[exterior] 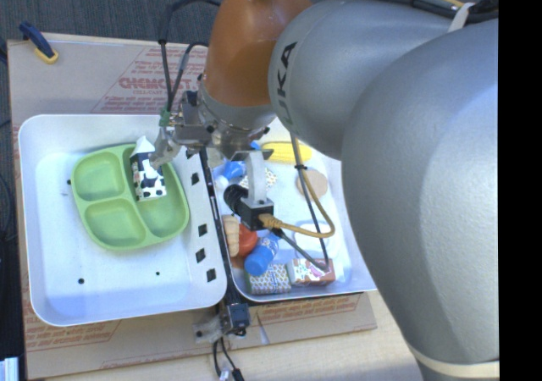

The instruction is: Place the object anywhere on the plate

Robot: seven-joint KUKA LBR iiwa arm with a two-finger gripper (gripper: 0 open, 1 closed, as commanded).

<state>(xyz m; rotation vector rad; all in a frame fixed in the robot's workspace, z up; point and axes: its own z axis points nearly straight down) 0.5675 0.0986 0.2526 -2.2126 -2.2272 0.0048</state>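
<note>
The tool (166,144) is seen at the right edge of the green plate (110,210); its state cannot be told. The cow figure (148,178) is found just below it, on the plate.

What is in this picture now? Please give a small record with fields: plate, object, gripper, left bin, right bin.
plate: green plate with three compartments, lying in the left bin
object: black-and-white cow toy, on the plate's right side, across the divider between compartments
gripper: gripper just above the cow toy's upper end
left bin: left bin holds the plate
right bin: right bin holds mixed small items, among them something yellow, partly hidden by the arm
</note>
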